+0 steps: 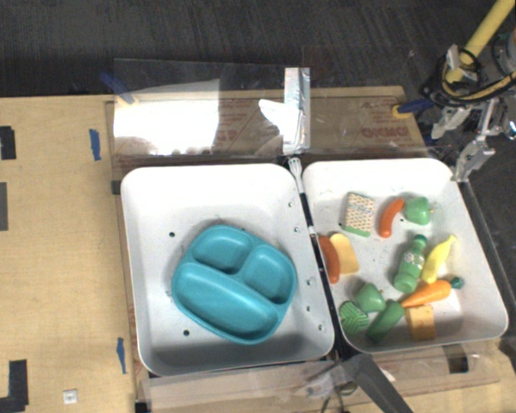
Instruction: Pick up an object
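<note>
Because the toy foods [399, 263] lie in the right bin [488, 319], with the carrot [428, 293] lying sideways, they sit below and left of the gripper [475, 151], which hangs over the bin's top right corner.

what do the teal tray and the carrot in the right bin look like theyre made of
Teal tray: likely molded plastic, smooth with a soft sheen, one even colour and rounded compartment edges. Carrot: probably toy plastic, uniform orange with a green tip; too small to tell whether it is hard or rubbery.
</note>
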